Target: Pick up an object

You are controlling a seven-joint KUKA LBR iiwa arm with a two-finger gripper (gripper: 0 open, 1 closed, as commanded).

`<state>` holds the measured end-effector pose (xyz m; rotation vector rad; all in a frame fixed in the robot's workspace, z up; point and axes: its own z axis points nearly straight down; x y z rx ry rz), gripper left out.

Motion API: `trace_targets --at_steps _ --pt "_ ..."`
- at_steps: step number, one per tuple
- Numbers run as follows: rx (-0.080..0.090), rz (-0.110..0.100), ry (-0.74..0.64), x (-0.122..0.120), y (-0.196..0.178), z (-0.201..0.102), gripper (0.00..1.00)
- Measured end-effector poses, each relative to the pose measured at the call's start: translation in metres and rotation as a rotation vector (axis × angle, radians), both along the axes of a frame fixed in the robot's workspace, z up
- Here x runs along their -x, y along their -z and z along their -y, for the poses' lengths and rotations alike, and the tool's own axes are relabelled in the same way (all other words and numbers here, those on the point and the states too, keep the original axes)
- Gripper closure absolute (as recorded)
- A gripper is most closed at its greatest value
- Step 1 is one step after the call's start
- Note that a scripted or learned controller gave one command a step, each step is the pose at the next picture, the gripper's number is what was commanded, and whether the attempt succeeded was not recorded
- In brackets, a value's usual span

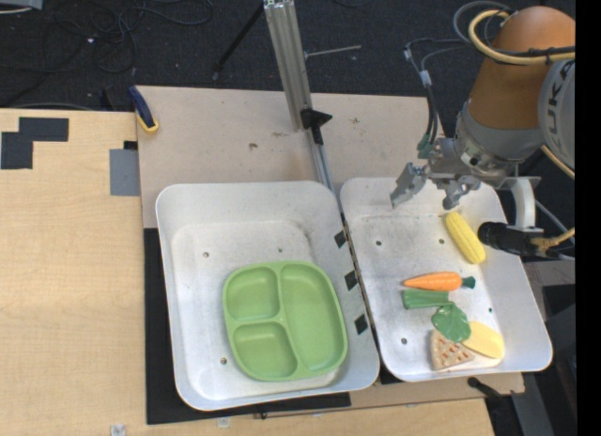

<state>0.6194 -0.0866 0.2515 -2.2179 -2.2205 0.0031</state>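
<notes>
Approach step: the two-finger metal gripper (pixel 431 189) hangs with fingers spread and nothing between them above the far edge of the right shallow white bin (pixel 380 237). The nearest candidate, a yellow plastic corn cob (pixel 464 237), lies just beside it in that bin. The next move calls for shifting over the cob and descending.

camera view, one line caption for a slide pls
Open claw above the right bin of toy food; green tray in the left bin.

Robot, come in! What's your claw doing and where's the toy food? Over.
Gripper open, holding nothing, over right bin far end. Corn, carrot nearby. Nothing in the way.
</notes>
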Motion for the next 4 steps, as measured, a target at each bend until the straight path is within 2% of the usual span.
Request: trace_targets --at_steps 1,2,3,4 --pt "0.001 -0.003 0.001 -0.004 0.047 0.006 0.0" --pt "0.0 -0.006 0.002 -0.003 0.111 0.007 0.0" --pt "0.0 0.003 0.003 -0.003 0.162 0.007 0.0" --pt "-0.001 0.005 0.005 -0.004 0.149 0.008 1.0"
